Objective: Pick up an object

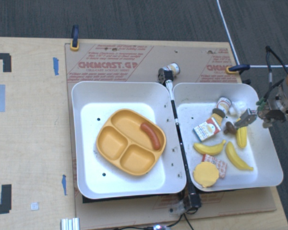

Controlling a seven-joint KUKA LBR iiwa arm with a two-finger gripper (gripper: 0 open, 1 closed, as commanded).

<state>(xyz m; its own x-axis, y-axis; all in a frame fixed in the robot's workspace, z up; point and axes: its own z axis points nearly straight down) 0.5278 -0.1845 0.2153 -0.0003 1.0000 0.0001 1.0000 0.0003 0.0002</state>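
Observation:
The right bin [266, 174] holds several toy foods. Three yellow bananas lie there: one [209, 148] in the middle, one [238, 157] lower right, and a short one [241, 137] upright. Around them are a small red and white carton [207, 130], a round yellow disc [206, 175], a red-speckled packet [220, 166], a small bottle [219, 110] and a white lump [238, 107]. My gripper [259, 115] hangs over the bin's right rim, just above the short banana, with nothing visibly held.
In the left bin [86, 143] sits a yellow divided plate [116, 145] with a red sausage [152, 135] in its upper compartment. A black ridge [177, 133] separates the bins. A white rod [228, 23] slants across the top right.

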